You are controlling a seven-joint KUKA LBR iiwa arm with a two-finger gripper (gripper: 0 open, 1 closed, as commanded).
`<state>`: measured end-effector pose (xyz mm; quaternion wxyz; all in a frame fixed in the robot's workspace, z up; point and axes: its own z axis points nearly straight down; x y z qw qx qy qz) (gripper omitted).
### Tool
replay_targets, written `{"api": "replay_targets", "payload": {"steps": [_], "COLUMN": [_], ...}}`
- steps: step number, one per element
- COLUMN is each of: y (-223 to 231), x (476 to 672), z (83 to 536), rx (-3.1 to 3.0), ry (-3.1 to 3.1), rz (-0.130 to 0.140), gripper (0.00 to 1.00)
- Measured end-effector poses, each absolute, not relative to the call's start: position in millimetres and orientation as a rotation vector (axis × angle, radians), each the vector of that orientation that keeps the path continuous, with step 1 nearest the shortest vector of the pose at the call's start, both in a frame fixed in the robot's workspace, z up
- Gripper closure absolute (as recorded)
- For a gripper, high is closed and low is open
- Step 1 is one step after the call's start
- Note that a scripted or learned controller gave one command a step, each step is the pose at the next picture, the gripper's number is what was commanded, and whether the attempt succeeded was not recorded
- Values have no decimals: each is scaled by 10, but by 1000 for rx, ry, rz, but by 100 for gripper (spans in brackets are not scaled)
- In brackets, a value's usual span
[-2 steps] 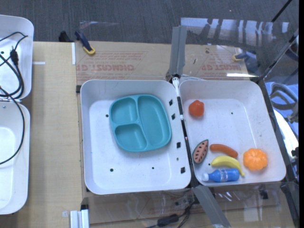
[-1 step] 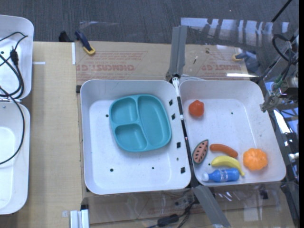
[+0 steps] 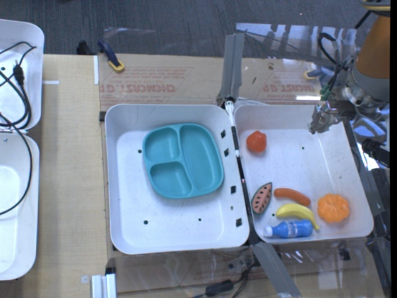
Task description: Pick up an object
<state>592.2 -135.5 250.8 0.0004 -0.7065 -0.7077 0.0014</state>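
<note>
My claw [image 3: 320, 124] hangs over the top right corner of the right bin [image 3: 356, 166], and I cannot tell how it is set, while the nearest toy, the red tomato [image 3: 256, 141], sits off to its left by the middle wall.

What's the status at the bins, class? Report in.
Gripper over right bin, top corner, nothing seen in it. Tomato nearest; sausage, banana, orange, bottle clustered lower down. Nothing in the way.
</note>
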Motion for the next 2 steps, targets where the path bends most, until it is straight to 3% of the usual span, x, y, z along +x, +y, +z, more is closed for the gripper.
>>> {"api": "replay_targets", "payload": {"steps": [1,2], "y": [-1887,-2227], "x": [5940,5788], "z": [2655,2823], "rx": [-2224,-2223], "ry": [-2221,-2222], "rz": [3,2], "gripper": [100,100]}}
